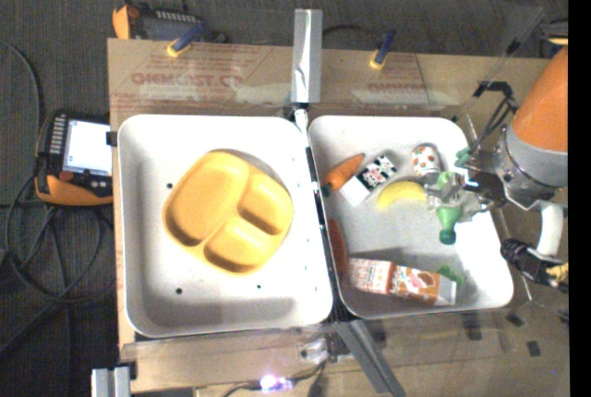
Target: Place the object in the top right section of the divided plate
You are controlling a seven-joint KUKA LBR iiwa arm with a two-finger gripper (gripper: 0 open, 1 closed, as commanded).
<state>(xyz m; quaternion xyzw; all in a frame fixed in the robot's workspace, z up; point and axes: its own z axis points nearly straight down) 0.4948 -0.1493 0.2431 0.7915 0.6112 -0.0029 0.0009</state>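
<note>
A yellow divided plate (231,210) lies in the left bin (138,229), turned at an angle, with nothing in its three sections. My gripper (452,192) hangs low over the right side of the right bin (485,284), reaching in from the right under the orange-banded arm. A small green bottle-like object (448,222) sits directly beneath and against it; I cannot make out whether it is gripped. A yellow banana (399,194) lies just left of the gripper.
The right bin also holds a carrot (344,170), a black-and-white cow-patterned block (377,172), a red-spotted white cup (424,159) and a juice carton (399,281) along its front. A metal divider post (307,54) stands between the bins at the back.
</note>
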